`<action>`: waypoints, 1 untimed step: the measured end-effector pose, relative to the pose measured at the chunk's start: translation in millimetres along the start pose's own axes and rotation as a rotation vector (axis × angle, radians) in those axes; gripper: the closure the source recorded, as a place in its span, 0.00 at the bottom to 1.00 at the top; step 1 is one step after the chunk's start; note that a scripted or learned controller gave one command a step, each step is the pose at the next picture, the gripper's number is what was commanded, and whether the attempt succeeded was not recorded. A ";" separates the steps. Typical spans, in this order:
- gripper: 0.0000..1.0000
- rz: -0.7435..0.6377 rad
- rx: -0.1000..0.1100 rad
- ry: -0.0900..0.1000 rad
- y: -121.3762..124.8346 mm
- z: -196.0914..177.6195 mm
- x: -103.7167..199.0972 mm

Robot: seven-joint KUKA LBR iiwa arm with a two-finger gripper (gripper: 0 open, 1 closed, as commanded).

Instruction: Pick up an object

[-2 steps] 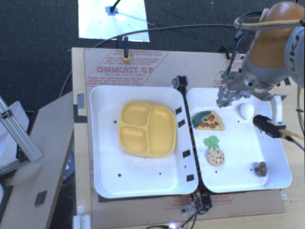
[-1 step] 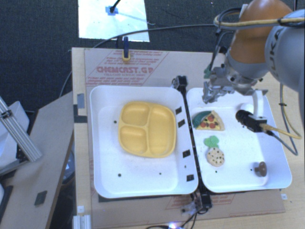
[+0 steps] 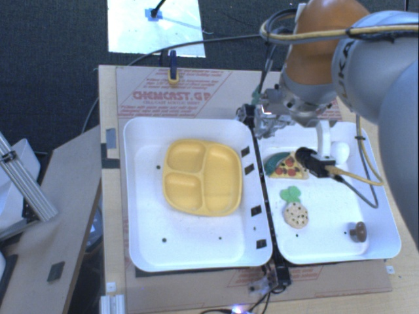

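In the left bin (image 3: 141, 241) lies a yellow divided plate (image 3: 201, 176). The right bin (image 3: 380, 241) holds a toy pizza slice (image 3: 287, 167) near its left wall, a toy pineapple (image 3: 294, 209) with green leaves in front of it, and a small brown knob-like piece (image 3: 357, 231) at the front right. My gripper (image 3: 265, 120) hangs over the far left corner of the right bin, just behind the pizza slice. The grey arm with its orange band rises above it.
The two white bins sit side by side on a cardboard sheet (image 3: 177, 90) with red print. A blue and yellow clip (image 3: 172, 67) stands at its far edge. A grey side table (image 3: 59, 195) lies to the left.
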State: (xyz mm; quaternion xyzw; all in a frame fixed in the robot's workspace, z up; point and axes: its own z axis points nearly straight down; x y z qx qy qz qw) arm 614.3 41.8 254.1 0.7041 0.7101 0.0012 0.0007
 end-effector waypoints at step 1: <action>1.00 -0.001 0.000 0.001 18.8 10.1 49.4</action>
